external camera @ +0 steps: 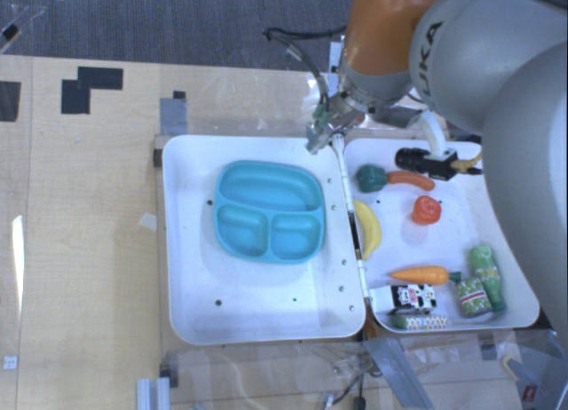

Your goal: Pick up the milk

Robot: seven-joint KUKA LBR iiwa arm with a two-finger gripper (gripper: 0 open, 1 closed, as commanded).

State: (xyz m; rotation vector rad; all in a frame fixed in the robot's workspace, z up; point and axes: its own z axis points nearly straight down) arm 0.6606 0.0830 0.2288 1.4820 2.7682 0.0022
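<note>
The milk [414, 297] is a small carton with black and white cow patches. It lies on its side near the front edge of the right bin [515, 248], just below an orange carrot [419, 274]. My gripper [323, 130] hangs over the back end of the rim between the two bins, far behind the milk and to its left. Nothing shows between its tips.
The left bin [186, 248] holds a blue divided plate [269, 211]. In the right bin lie a banana [368, 227], a red fruit [426, 210], a green-topped red vegetable [395, 179], green bottles [482, 281] and a pale flat item [417, 319] in front of the milk.
</note>
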